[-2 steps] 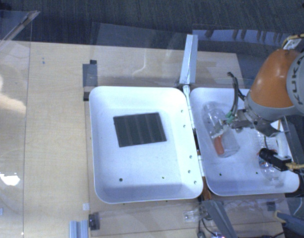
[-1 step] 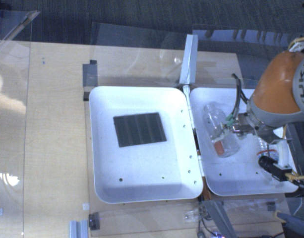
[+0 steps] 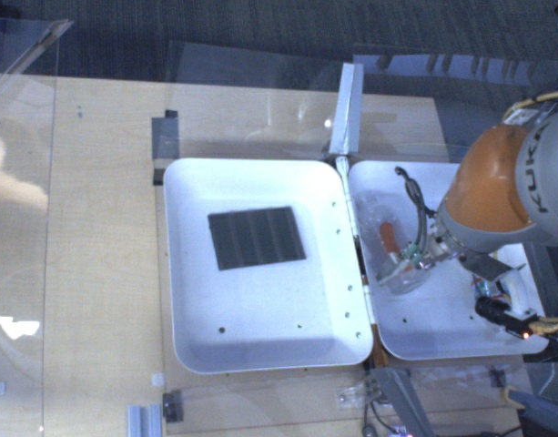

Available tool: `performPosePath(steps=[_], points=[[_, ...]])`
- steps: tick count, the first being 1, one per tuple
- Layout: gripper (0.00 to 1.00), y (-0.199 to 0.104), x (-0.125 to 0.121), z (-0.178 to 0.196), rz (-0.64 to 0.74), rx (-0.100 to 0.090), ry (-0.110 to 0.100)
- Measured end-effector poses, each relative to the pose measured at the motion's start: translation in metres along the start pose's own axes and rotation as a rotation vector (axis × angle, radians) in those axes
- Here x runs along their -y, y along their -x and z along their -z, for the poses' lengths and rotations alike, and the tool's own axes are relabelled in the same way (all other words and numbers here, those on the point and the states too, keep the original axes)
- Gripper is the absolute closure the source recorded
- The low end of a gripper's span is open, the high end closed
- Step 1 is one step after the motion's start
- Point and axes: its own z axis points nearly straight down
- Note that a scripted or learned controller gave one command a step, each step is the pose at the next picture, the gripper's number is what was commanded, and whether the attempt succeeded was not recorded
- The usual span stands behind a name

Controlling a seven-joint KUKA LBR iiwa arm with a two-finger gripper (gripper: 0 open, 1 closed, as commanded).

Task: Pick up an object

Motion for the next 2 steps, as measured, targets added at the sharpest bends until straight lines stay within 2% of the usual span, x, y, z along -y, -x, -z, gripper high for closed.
performPosePath(steps=[1, 2], points=[[0.00, 0.017, -0.027, -0.021, -0.105, 0.005, 0.011], [1.00, 0.017, -0.029, -0.010, -0.103, 0.006, 0.016]])
